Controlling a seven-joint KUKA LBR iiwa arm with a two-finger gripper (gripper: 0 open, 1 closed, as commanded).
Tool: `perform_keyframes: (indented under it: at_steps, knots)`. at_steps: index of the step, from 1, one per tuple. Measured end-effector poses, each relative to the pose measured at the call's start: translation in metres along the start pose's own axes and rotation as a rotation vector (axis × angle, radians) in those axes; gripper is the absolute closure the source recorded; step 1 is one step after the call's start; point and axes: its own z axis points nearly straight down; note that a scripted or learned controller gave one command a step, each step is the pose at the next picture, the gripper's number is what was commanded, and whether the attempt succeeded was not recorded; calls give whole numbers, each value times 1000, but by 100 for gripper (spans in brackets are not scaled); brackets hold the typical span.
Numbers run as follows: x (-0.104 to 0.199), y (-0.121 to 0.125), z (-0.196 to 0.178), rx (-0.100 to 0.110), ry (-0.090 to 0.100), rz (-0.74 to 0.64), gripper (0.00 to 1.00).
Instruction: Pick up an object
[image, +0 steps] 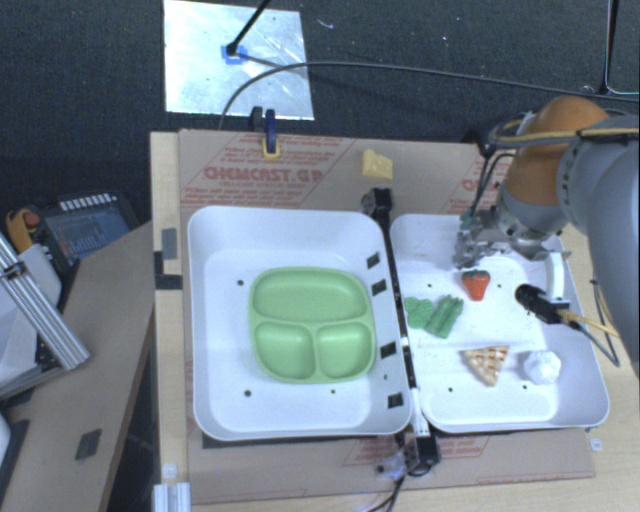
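Note:
My gripper (470, 252) hangs over the back left part of the right bin (580, 405). A red toy with a green top (477, 285) lies just below and in front of it, very close; whether they touch is unclear. A green bean-like toy (435, 314) lies near the bin's left wall. A tan wedge like a pizza slice (487, 362) rests toward the front, with a white crumpled lump (542, 367) to its right.
The left bin (215, 250) holds a pale green divided plate (308, 324). A black divider (392, 310) runs between the two bins. A yellow piece (377, 164) lies on the cardboard behind them. The grey arm (590, 170) comes in from the right.

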Motion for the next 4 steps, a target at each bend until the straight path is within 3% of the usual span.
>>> perform_keyframes:
  at_steps: [2, 3, 4]
  knots:
    - [-1, -1, -110, -2, -1, 7, 100]
    - [-1, 0, -114, 3, 1, 4, 100]
    - [56, -21, -123, 6, 3, 0, 100]
